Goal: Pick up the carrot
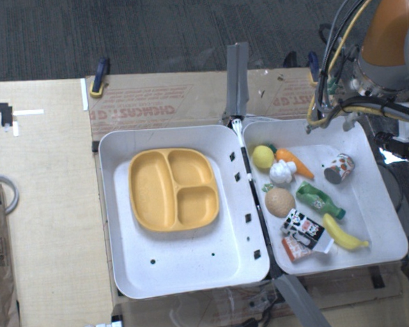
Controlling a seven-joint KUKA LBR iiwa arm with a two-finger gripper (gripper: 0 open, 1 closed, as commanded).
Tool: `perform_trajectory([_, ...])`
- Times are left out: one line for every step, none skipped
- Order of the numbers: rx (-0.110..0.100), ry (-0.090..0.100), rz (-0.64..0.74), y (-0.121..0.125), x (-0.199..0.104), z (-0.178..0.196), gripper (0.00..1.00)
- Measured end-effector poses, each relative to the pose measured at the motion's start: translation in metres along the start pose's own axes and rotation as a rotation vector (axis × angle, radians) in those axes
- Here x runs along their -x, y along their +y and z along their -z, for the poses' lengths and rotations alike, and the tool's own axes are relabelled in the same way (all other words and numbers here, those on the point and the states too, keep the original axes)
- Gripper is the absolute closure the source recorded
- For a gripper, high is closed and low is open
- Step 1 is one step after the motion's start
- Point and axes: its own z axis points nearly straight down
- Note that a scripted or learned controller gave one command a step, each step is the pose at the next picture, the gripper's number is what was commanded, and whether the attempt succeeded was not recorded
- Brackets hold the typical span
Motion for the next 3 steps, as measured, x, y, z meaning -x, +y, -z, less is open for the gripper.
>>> perform_trajectory([0.001,0.000,-0.123,-0.021,-0.034,-0.122,0.00])
perform_trajectory([0.000,-0.001,-0.355,0.009,-0.090,-0.022,0.00])
perform_trajectory([0.002,0.000,0.435,-0.021,-0.047,-0.101,0.00])
